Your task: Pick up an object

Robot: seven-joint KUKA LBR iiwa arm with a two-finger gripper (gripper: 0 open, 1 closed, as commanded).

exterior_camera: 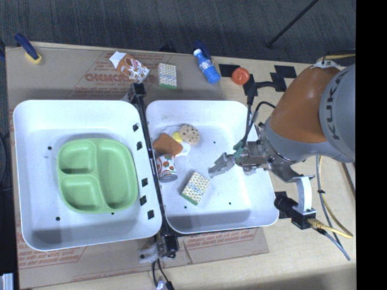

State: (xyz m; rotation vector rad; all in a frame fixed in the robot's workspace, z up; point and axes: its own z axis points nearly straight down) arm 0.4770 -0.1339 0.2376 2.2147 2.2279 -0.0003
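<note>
Patterned green-white box (pixel 195 188) lies tilted, can (pixel 166 167) beside; gripper (pixel 219 165) near it, grip perhaps empty, can't tell.

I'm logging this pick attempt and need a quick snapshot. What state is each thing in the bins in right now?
Green tray: flat in the left bin, compartments bare.
Can: lying on its side by the divider.
Patterned box: lying flat, apart from the gripper.
Cookie: flat on the bin floor.
Gripper: low over the right bin, nothing seen between its fingers.
</note>
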